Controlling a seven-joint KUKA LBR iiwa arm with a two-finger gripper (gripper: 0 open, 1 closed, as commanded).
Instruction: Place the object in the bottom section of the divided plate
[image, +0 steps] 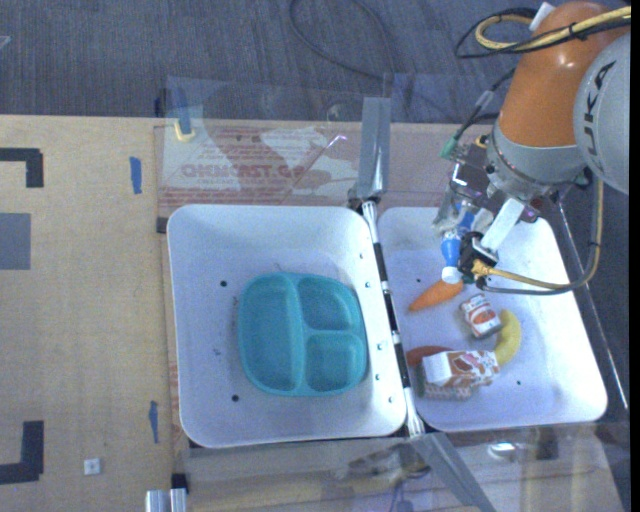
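Observation:
A teal divided plate (300, 333) lies in the left bin (200, 250), with one long section on its left and two smaller ones on its right. In the right bin (560, 390) an orange carrot (436, 295) lies near the left wall. My gripper (453, 252) hangs just above the carrot's upper right end. A small can (480, 316), a yellow banana (509, 336) and a red-and-white carton (459, 370) lie below it.
A metal divider (385, 300) runs between the two bins. A yellow cable (530, 285) loops from the wrist over the right bin. A red object (425, 352) lies partly under the carton. Cardboard covers the bench to the left.

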